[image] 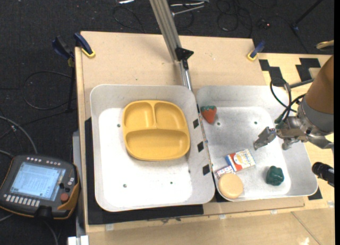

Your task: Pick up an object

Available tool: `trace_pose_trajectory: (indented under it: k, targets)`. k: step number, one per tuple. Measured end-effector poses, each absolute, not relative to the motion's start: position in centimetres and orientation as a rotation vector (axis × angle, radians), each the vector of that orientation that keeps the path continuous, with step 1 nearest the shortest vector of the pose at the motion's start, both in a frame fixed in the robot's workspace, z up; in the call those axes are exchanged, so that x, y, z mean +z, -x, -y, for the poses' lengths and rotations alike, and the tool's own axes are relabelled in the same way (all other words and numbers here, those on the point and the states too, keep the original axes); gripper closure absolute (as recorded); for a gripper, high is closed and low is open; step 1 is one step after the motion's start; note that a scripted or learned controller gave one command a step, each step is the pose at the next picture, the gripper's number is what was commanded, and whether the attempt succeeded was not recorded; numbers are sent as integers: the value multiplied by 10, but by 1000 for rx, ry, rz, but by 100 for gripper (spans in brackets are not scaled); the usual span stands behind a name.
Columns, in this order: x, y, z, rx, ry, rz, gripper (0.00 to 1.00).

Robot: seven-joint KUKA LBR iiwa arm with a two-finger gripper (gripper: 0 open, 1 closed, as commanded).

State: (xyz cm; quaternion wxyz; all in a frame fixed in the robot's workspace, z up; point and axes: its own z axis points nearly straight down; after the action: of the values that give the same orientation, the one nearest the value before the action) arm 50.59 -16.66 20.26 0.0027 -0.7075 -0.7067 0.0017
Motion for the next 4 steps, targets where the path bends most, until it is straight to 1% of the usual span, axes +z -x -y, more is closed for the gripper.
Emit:
trace_pose_trajectory:
  k: [1,2,3,4]
  targets:
    - [159,-506,165,4,2218,2219,0]
    - [108,-514,157,-1,2223,2221,0]
    - [121,-515,158,-4,2224,2224,100]
    - [175,-514,168,-3,2226,2225,100]
